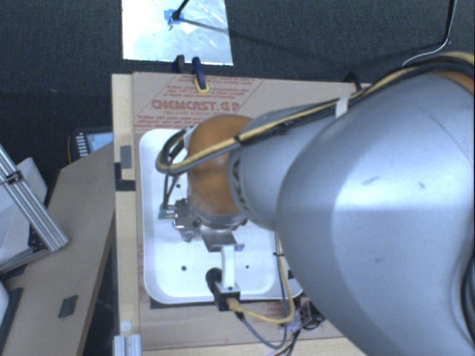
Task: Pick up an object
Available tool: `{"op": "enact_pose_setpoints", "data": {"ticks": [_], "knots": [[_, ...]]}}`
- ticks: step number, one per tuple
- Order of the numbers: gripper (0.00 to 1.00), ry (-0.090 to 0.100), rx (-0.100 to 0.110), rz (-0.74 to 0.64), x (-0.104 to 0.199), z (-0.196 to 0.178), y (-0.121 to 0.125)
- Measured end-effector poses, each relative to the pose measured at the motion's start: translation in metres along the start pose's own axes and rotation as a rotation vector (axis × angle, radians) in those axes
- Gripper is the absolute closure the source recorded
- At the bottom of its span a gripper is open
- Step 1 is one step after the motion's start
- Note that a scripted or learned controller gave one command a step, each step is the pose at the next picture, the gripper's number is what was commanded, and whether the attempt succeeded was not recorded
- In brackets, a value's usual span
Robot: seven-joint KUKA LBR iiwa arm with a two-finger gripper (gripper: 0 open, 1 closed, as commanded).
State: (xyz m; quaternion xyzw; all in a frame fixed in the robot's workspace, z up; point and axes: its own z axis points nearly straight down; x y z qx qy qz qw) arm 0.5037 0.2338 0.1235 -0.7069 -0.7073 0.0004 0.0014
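My grey arm, with its orange band (pixel 211 170), reaches in from the right and hangs low over the left white bin (pixel 159 273). The gripper (pixel 180 223) sits under the band as a cluster of metal parts above the bin's middle, seen from behind. Bare white bin floor shows in front of and to the left of the gripper, marked with a few small dark dots. The arm's bulk hides the right bin and the back of the left bin, so whatever lies under it is out of sight.
A cardboard sheet with red lettering (pixel 200 101) lies behind the bin, held by a blue and yellow clamp (pixel 199 76). A shiny square sheet (pixel 177 21) sits at the top. An aluminium rail (pixel 30 202) leans at the left beside the wooden bench edge (pixel 122 221).
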Motion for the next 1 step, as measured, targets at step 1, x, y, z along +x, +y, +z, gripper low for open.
{"op": "enact_pose_setpoints", "data": {"ticks": [1], "knots": [[1.0,0.0,0.001,0.001,-0.0002,-0.0102,0.0004]]}}
